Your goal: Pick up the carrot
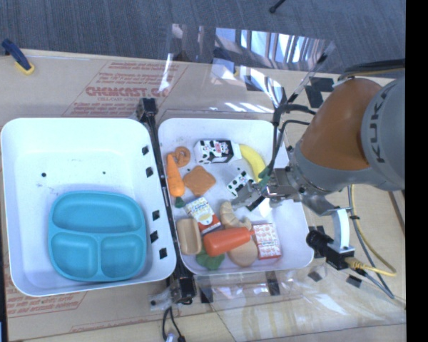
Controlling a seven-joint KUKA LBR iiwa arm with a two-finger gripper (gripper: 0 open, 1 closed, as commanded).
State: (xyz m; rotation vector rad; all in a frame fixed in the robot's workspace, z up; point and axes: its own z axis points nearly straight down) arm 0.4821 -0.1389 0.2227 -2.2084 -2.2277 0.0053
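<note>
The carrot (174, 176) lies lengthwise along the left wall of the right bin (297, 251), thin end toward the back. The gripper (260, 189) hovers over the middle of that bin near the banana (253, 159), well apart from the carrot, and honestly I can't tell how it's set. To do this well I'd swing left, line up across the carrot's narrow width and come straight down, since the wall crowds one side and the cracker (199, 181) sits just beside the other. That bin also holds a cow-print carton (213, 151), a bread roll (188, 235) and a big orange pepper-looking thing (228, 240). The left bin (28, 148) holds a blue divided tray (97, 234)
</note>
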